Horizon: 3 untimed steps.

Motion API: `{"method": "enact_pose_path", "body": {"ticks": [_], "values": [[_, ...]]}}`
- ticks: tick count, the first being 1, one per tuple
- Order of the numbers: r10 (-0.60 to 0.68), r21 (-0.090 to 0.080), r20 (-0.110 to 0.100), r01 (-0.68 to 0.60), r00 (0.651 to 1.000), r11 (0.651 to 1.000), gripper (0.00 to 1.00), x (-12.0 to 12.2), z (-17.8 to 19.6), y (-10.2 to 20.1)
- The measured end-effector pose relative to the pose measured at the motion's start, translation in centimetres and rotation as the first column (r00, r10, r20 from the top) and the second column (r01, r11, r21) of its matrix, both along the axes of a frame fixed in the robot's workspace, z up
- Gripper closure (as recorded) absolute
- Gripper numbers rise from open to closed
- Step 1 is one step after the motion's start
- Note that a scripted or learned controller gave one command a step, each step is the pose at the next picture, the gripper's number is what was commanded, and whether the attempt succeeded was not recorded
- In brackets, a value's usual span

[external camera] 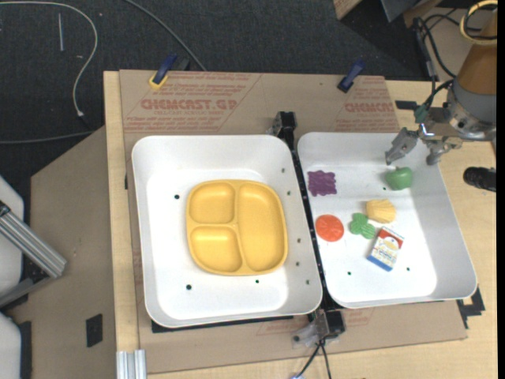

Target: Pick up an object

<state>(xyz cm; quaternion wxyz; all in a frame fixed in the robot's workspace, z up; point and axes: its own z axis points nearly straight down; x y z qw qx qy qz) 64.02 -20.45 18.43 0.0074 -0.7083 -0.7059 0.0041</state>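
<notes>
Arm's hand hovering over the right bin, nothing in it

The hand (414,150) is up near the far right corner of the right bin (450,243), fingers spread apart with nothing between them, and a small green object (400,178) sits just below and between the fingertips, apart from them as far as I can tell. Rest of the stuff in that bin: a purple piece (322,182) near the left wall, an orange-red round thing (330,227), a green item (362,226) just beside it, a yellow block (382,210) touching or nearly touching that green one, and a little white, red and blue box (386,250) nearest the front. Left bin (158,180) has a yellow divided plate (237,227) sitting in the middle. Both bins sit on a cardboard-covered surface (237,93).
</notes>
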Motion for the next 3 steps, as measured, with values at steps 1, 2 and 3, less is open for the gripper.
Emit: {"method": "enact_pose_path", "body": {"ticks": [1, 2, 3], "values": [[0.004, -0.004, 0.015, -0.004, 1.000, 1.000, 0.00, 0.4, 1.0, 0.1], [0.004, -0.002, 0.010, -0.004, 1.000, 1.000, 0.00, 0.5, -3.4, -0.4], [0.005, -0.003, 0.010, -0.005, 1.000, 1.000, 0.00, 0.5, -9.7, -0.4]]}}
